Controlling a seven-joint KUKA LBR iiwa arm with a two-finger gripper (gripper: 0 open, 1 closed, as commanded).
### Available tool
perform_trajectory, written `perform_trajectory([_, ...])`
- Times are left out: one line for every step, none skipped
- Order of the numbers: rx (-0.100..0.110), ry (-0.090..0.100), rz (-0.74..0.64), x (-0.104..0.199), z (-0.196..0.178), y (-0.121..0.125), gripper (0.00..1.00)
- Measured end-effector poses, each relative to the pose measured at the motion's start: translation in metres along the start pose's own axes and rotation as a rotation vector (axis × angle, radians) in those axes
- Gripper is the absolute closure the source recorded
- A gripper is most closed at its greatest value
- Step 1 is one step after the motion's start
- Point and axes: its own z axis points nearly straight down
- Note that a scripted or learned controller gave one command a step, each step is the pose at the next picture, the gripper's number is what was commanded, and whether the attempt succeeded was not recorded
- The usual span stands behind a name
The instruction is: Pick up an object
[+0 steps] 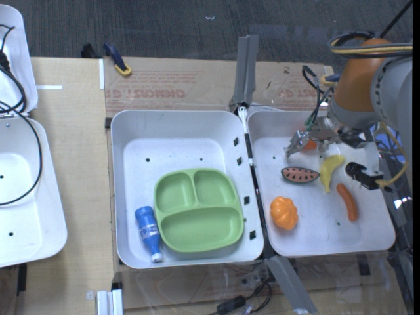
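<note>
Pincer (pixel 300 142) upper right, low in the bin, can't tell if open. Melon slice (pixel 300 174) just below it, lying left-right; banana (pixel 330 170) beside.

Dark carpet (pixel 197 12) lies behind a cardboard-topped bench (pixel 170 84).

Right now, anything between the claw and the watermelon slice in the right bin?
Nothing visible. The claw hangs over the right white bin, up and left of the dark-rinded red watermelon slice, with bare bin floor between them. The yellow banana lies right of the slice, off that path.
</note>
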Motion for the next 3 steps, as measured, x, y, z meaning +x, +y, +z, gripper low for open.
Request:
perform_trajectory([0.0,0.0,0.181,-0.005,-0.001,0.021,0.0])
perform_trajectory([-0.002,-0.001,0.179,-0.005,-0.011,0.021,1.0])
perform_trajectory([0.002,0.0,0.287,0.061,-0.099,-0.001,1.0])
